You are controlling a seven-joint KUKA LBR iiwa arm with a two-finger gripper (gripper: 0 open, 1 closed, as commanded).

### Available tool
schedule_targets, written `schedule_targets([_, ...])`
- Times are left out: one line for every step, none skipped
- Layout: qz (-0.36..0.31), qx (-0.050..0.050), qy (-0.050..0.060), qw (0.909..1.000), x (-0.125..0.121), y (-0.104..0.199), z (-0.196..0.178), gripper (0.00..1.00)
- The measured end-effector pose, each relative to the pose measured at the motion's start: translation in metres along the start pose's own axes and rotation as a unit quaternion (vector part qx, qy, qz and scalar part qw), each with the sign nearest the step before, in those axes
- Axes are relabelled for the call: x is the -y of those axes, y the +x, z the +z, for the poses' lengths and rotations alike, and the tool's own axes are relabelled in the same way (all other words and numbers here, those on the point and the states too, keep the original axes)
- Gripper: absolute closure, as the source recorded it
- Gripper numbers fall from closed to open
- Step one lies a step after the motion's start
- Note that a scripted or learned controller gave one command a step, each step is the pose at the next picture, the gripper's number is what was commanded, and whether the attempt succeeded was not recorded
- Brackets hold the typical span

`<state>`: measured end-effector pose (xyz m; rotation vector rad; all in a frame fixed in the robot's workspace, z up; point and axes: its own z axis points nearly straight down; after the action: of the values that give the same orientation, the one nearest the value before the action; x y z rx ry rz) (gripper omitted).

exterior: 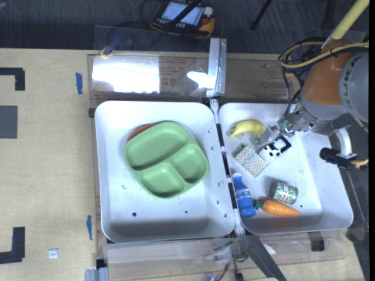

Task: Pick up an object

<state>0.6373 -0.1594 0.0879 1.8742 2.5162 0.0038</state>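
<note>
Green-labelled can (285, 192), its lettering illegible

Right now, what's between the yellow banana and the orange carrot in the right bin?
In the camera view, a speckled flat packet lies between the yellow banana and the orange carrot.

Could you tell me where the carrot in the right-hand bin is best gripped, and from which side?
Probably across the middle of the carrot, coming from straight above. It lies flat and points right, so fingers closing across its width should fit. Its left end touches the blue bottle and the can sits close behind.
</note>
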Motion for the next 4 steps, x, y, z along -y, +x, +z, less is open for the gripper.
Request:
schedule_targets([0.009, -0.001, 0.002, 1.0000, 0.061, -0.006, -0.006, 0.00])
schedule_targets([-0.049, 0.001, 0.000, 0.9988, 0.011, -0.042, 0.002, 0.00])
schedule_targets([-0.094, -0.001, 0.001, 0.9956, 0.095, -0.029, -0.023, 0.00])
schedule_targets([-0.016, 0.006, -0.007, 0.9998, 0.128, 0.020, -0.005, 0.00])
